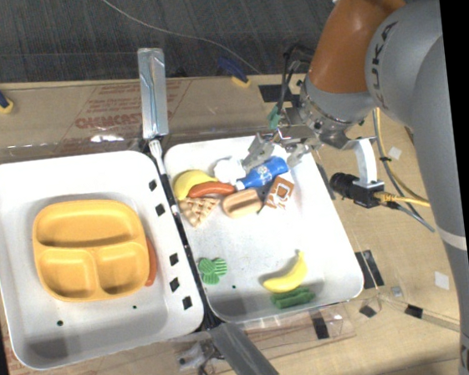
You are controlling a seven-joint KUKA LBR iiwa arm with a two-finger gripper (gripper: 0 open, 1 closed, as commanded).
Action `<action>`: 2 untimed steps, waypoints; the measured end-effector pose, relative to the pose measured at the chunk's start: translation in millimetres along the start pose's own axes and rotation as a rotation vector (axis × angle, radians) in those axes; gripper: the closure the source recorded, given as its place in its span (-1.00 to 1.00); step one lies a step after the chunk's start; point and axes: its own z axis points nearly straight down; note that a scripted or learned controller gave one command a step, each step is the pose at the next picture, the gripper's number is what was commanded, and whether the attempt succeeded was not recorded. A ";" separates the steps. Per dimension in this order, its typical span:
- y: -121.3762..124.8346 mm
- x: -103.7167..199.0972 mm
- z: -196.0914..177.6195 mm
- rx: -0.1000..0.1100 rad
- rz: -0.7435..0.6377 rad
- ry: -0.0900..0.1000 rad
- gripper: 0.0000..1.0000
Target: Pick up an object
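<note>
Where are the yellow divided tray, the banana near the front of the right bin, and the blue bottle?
yellow divided tray (90,249): camera view, on its central divider.
banana (285,276): camera view, on its curved middle.
blue bottle (265,173): camera view, on its body.

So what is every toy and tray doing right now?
hand: hanging over the far end of the right bin, above the toy pile
blue bottle: lying on its side, under the hand
hot dog: lying flat beside the bottle
banana: lying alone near the front
yellow tray: flat, open side up, in the left bin
</note>
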 end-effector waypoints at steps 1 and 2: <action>0.0 0.0 0.0 0.000 0.000 0.000 -1.00; 8.7 -24.0 139.8 -0.013 0.021 -0.002 -1.00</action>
